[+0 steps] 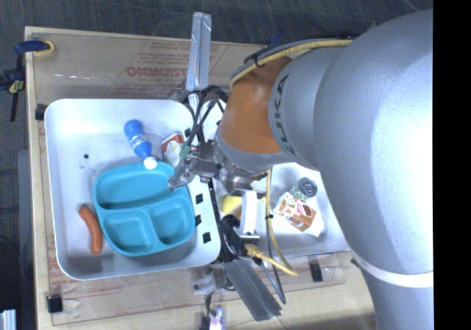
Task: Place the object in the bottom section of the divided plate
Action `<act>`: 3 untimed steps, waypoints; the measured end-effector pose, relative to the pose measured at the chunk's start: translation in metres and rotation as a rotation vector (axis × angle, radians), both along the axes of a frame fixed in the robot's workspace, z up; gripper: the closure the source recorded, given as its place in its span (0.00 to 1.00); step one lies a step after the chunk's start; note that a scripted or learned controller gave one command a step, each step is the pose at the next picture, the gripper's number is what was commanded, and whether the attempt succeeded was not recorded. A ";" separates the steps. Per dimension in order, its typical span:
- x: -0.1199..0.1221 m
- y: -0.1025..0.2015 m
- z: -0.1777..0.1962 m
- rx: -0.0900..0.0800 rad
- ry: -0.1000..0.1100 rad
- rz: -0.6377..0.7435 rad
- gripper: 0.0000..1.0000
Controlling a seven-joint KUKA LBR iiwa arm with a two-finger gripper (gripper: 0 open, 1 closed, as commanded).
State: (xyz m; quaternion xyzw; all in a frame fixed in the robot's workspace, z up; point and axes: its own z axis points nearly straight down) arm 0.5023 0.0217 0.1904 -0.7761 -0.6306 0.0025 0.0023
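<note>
Pincer (179, 176), grip state unreadable, hovers at the divided plate (143, 211) in mid-left frame; lower gently, aiming for its bottom section.

Bottle (137, 138) beside plate's (118, 187) upper rim

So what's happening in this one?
A grey robot arm reaches in over two white bins. Its gripper sits at the right edge of a blue divided plate in the left bin. A sausage lies beside the plate and a blue bottle above it. The plate's sections hold nothing yet.
</note>
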 end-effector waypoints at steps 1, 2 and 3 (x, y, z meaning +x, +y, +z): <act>0.000 0.000 0.000 0.000 0.000 0.000 0.00; 0.000 0.000 0.000 0.000 0.000 0.000 0.00; -0.023 -0.008 0.037 0.000 -0.005 0.114 0.00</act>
